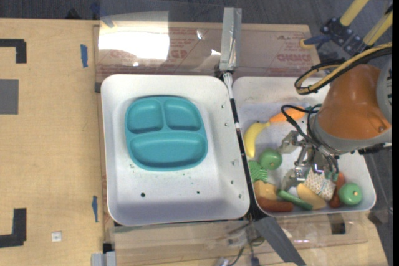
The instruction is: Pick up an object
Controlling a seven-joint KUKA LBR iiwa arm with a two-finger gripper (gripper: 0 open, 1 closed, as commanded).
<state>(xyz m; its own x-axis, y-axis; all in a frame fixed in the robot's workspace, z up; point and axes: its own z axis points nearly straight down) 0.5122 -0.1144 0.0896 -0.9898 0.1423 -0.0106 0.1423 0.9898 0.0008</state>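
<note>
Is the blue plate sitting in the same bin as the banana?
No, the teal plate lies alone in the left bin, while the banana lies in the right bin.

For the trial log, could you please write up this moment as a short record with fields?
left bin: holds a teal divided plate
right bin: holds a pile of toy food
arm: reaches in from the right, orange band over the right bin
gripper: low among the toy food
nearby items: yellow banana, green apple, green ball
grasp: no item visibly between the fingers
task status: object not yet lifted
</note>
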